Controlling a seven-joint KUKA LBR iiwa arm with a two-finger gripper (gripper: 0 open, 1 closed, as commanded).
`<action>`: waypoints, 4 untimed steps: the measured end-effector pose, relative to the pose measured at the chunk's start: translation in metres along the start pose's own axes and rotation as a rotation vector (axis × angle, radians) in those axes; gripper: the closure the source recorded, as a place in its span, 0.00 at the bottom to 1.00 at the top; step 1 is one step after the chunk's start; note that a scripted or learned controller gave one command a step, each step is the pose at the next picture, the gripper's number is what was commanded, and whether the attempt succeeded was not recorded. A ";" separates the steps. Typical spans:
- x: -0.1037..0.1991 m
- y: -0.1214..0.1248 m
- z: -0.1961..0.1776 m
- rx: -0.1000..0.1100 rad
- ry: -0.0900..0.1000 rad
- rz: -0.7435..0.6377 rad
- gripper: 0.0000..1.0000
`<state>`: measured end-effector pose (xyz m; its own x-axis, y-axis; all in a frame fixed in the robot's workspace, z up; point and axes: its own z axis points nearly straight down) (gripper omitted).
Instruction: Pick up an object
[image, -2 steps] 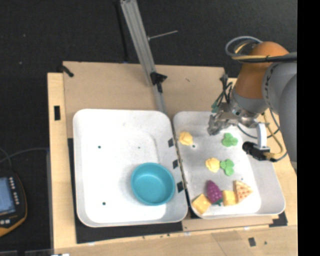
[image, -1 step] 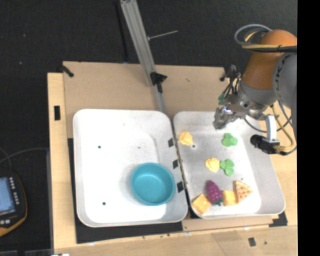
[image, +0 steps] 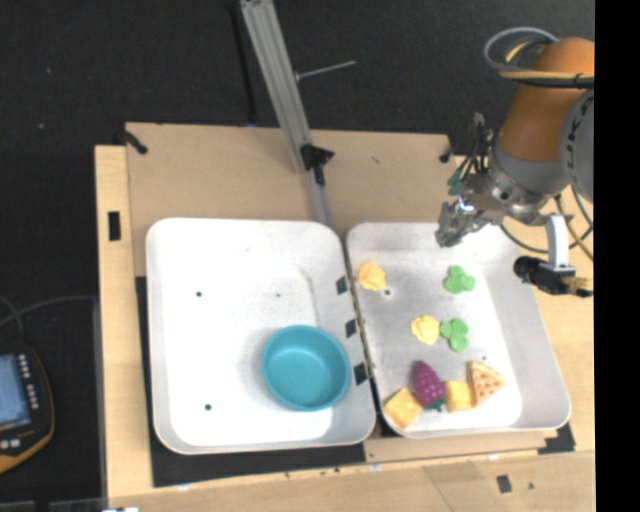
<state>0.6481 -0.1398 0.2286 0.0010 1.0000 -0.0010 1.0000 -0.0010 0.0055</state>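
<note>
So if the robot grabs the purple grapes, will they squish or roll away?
Probably no squishing: the purple grapes look like a hard, shiny plastic toy. They seem small and likely light. Their bumpy, rounded shape could slip between fingers, and they sit tight beside a yellow block and another yellow piece, so a push may nudge those rather than roll far.

Both white bins, the left bin (image: 190, 260) and the right bin (image: 520, 350), look like smooth, matt plastic, lightly speckled. The teal bowl (image: 305, 367) is glossy plastic. The toy foods, among them purple grapes (image: 428, 383) and a pizza slice (image: 485, 381), look like moulded plastic. The surface (image: 230, 175) looks like matt, brown board. The arm's orange band (image: 548, 85) is smooth with a sheen.
</note>
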 end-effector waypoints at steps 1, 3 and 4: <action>0.054 -0.025 0.000 0.005 0.001 -0.007 1.00; 0.158 -0.047 -0.007 0.004 0.004 -0.009 1.00; 0.197 -0.072 -0.012 0.005 0.002 -0.004 1.00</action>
